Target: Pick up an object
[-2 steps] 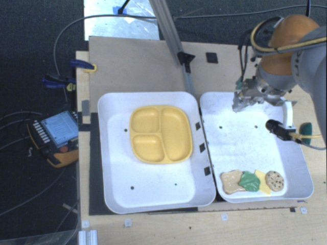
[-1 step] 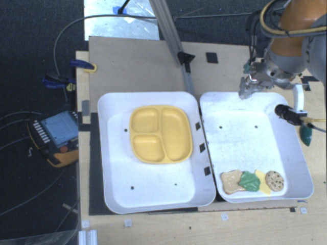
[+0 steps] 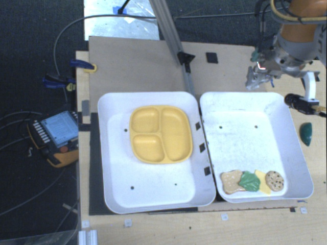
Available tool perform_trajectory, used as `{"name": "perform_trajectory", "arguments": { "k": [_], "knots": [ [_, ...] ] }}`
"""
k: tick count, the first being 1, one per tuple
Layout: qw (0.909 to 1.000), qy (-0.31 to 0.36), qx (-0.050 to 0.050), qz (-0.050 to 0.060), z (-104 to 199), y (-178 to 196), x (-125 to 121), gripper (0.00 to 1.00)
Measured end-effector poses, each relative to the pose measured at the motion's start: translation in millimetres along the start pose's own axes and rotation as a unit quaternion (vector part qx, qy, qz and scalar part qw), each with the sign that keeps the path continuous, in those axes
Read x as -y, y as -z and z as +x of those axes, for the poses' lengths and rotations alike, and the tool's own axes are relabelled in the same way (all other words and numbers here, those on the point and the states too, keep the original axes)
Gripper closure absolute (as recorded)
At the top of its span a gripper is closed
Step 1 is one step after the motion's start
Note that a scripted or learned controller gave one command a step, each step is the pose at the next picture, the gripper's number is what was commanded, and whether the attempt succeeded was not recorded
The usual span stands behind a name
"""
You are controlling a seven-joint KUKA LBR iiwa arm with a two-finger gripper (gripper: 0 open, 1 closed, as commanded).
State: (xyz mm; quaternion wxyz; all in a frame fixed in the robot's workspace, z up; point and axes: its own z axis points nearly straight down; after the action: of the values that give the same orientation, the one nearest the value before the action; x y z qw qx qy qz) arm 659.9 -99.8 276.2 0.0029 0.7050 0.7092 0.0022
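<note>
Below me, two shallow white plastic bins sit side by side. The left bin (image 3: 115,188) holds a glossy yellow tray (image 3: 160,133), rounded and split into three compartments. The right bin (image 3: 245,111) has small flat food-shaped pieces bunched at its near edge: a tan toast slice (image 3: 231,181), a crinkled green leaf (image 3: 250,180), a yellow piece (image 3: 263,182) and a speckled round cookie (image 3: 275,180). My claw (image 3: 257,77) hangs above the far rim of that bin, well apart from them; whether it is parted or closed, I cannot tell.

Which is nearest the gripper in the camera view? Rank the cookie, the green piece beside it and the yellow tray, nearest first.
From the gripper, above the right bin's far rim:
1. Cookie, right bin's near right corner.
2. Green piece, just left of it; nearly a tie.
3. Yellow tray, left bin.
</note>
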Motion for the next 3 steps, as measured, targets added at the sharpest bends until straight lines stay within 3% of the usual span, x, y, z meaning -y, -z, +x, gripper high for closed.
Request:
{"name": "perform_trajectory", "arguments": {
  "k": [3],
  "knots": [
    [1.0, 0.001, -0.001, 0.005, 156, -46, 51, 1.0]
  ]
}}
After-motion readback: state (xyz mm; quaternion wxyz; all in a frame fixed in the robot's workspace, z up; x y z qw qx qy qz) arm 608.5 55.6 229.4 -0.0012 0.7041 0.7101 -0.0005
